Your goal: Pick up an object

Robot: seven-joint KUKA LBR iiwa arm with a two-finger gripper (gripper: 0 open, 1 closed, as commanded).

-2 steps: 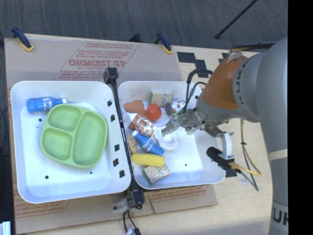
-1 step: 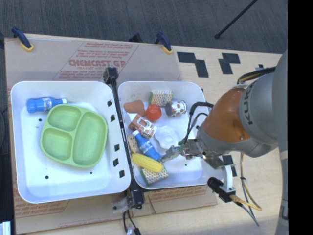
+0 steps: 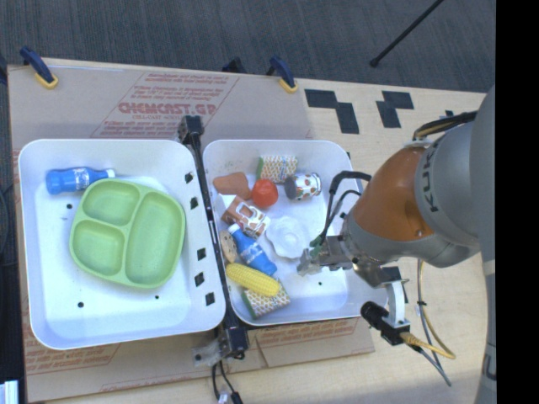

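Observation:
The right bin (image 3: pixel 337 301) holds a cluster of small items: a yellow corn cob (image 3: pixel 253 279), a blue bottle (image 3: pixel 253 252), a red ball (image 3: pixel 264 194), an orange-brown block (image 3: pixel 231 184), a patterned box (image 3: pixel 277 167), a round dark-and-white toy (image 3: pixel 301 186), a small printed packet (image 3: pixel 247 217) and a white cup-like piece (image 3: pixel 288 236). My gripper (image 3: pixel 310 262) hangs low over the bin's right part, just right of the white piece and close to the floor. Nothing shows between its fingers.
The left bin (image 3: pixel 34 225) carries a green divided plate (image 3: pixel 128 233) and a blue bottle (image 3: pixel 76 178) at its far left corner. A black divider clamp (image 3: pixel 192 128) sits between the bins. The arm's orange band (image 3: pixel 396 200) overhangs the right bin's right wall.

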